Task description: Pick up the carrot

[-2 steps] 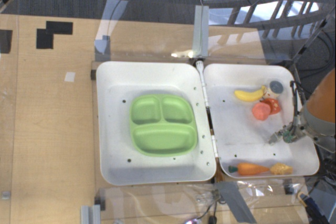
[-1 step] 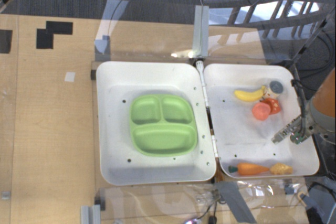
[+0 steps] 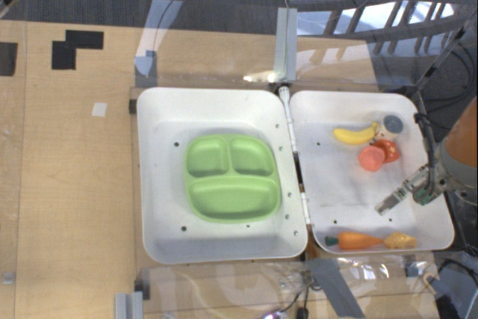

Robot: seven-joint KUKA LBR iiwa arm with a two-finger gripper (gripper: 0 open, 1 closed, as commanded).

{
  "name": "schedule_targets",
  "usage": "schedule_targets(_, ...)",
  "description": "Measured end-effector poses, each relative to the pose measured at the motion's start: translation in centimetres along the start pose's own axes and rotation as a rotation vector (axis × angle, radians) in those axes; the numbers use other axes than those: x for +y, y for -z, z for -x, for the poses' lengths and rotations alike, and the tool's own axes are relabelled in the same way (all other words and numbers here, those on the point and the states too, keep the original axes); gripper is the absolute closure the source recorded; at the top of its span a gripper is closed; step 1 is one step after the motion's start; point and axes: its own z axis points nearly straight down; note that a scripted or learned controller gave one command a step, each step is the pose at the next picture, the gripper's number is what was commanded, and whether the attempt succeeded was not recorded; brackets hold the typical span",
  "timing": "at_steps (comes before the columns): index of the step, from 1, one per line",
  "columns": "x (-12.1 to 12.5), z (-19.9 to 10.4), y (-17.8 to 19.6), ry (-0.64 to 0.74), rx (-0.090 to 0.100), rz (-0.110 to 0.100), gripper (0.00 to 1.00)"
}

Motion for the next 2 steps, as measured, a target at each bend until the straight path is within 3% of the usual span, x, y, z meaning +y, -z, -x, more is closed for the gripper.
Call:
schedule_targets(1, 4.9, -7.4, 0.0, -0.215, 0.003, -0.002, 0.00)
schedule_targets(2, 7.1, -10.4, 6.6, -0.660, 0.002, -0.002, 0.00)
